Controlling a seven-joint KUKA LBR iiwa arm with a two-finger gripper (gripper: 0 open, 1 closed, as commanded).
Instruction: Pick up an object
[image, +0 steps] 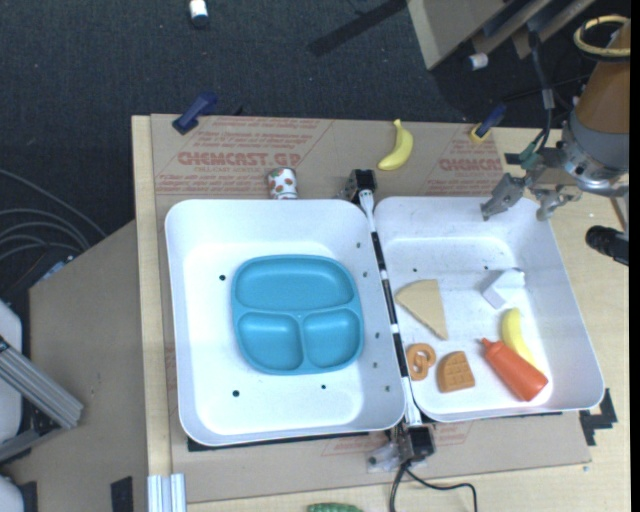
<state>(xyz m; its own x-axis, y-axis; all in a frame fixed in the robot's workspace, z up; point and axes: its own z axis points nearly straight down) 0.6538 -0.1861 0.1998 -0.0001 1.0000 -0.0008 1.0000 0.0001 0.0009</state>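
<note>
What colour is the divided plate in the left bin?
The divided plate is light blue all over, seen plainly in the camera view.

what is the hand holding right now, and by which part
Nothing. The hand hangs open above the far rim of the right bin, with no object between its fingers; the toy food lies lower in that bin.

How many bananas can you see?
2: one banana lies on the bench behind the bins; another banana lies in the right bin beside the orange bottle.
</note>
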